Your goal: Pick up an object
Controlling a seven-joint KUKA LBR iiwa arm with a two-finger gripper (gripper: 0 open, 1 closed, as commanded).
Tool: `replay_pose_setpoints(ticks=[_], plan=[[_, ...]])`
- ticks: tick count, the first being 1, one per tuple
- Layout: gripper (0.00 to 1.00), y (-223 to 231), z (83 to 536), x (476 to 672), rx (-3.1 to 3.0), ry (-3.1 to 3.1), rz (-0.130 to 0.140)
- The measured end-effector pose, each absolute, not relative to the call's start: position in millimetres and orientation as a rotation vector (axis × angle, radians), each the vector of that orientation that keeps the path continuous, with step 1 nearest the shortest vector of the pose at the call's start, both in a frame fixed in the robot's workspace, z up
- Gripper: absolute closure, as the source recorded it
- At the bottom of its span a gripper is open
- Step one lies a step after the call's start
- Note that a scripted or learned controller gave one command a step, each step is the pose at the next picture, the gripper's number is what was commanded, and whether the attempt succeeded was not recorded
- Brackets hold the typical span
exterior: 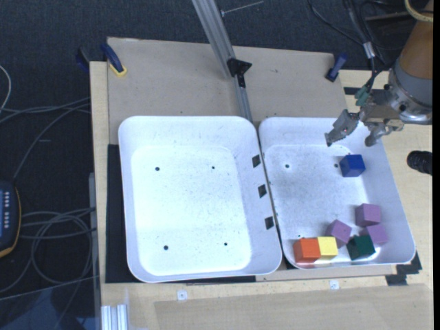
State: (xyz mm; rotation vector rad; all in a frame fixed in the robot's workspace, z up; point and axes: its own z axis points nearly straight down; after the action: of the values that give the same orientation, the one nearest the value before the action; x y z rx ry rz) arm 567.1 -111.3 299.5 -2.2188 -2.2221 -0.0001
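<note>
Two shallow white plastic bins sat side by side on the pale wooden bench [179, 74]. Furthest left, the left-hand white bin [137, 184] showed a bare speckled floor with four small dark dots. A slanted grey metal rail [220, 40] ran down from the top of the view to the seam between the bins, where three small black clips [262, 190] lay along the shared edge. Blue clamps [113, 59] gripped the bench's far corners.

The right-hand white bin [289, 205] held all the blocks. Near its front edge, going rightwards, came a small orange cube [307, 249], touching a yellow cube [327, 247]; just behind them a tilted purple block [339, 228]; then a dark green cube [359, 247] at the front right corner, with two more purple blocks [369, 214] stacked toward the far side beside it. Well apart from that cluster, further back, lay a small blue cube [352, 165], sitting flat, slightly turned against the bin's walls; being cube-shaped, it showed no clear long axis.

Furthest right, the two-finger gripper [355, 130] hung over the bin's far right part, just behind the blue cube and apart from it. Its fingers were spread wide, pointing downward, with nothing between them. Above it the grey wrist and orange band [416, 53] reached in from the right.
</note>
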Motion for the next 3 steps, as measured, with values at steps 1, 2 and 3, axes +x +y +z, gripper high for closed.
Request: replay_pose_setpoints(ticks=[1,2,3], plan=[[0.00,-111,300,567.2,-2.220,-2.222,-0.001],[0.00,-111,237,570.1,-2.216,-2.217,0.007],[0.00,-117,192,568.7,-2.218,-2.217,0.006]])
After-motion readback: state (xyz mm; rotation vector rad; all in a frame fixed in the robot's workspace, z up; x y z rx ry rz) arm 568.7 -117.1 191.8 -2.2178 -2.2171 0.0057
